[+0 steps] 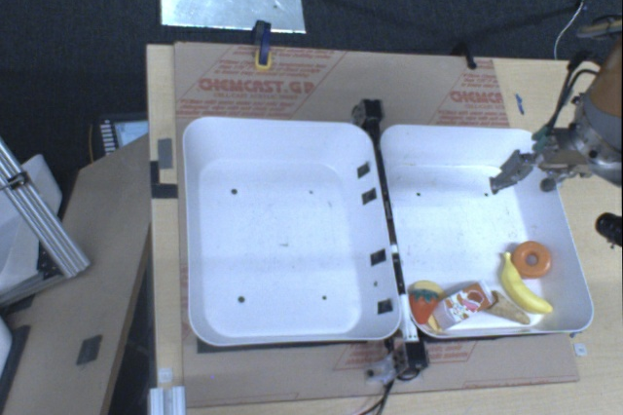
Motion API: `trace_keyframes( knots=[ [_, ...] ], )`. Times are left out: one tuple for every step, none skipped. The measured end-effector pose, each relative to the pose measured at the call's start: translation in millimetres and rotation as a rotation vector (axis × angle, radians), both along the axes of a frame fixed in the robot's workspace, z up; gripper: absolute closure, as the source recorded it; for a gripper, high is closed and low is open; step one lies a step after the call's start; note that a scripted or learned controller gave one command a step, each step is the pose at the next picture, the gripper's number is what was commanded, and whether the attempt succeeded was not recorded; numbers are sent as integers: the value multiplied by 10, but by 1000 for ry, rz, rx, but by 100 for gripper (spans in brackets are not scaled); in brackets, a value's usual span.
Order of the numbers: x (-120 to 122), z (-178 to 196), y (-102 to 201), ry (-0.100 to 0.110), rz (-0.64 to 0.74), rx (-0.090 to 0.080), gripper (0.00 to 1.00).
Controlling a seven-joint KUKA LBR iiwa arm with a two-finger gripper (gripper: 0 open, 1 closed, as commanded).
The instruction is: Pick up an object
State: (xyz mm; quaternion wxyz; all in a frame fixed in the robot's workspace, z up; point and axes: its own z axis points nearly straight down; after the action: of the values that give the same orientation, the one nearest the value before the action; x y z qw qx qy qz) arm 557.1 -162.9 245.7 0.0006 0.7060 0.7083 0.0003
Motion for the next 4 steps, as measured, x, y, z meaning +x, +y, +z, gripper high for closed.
trace_keyframes(
  knots=[
    [-446, 1766, 401, -21, 5, -2, 0],
    [-708, 2547, 852, -11, 6, 0, 0],
    [-702, 2917, 1399, -6, 7, 1, 0],
    [-706, 2893, 1959, -2, 7, 2, 0]
  ],
)
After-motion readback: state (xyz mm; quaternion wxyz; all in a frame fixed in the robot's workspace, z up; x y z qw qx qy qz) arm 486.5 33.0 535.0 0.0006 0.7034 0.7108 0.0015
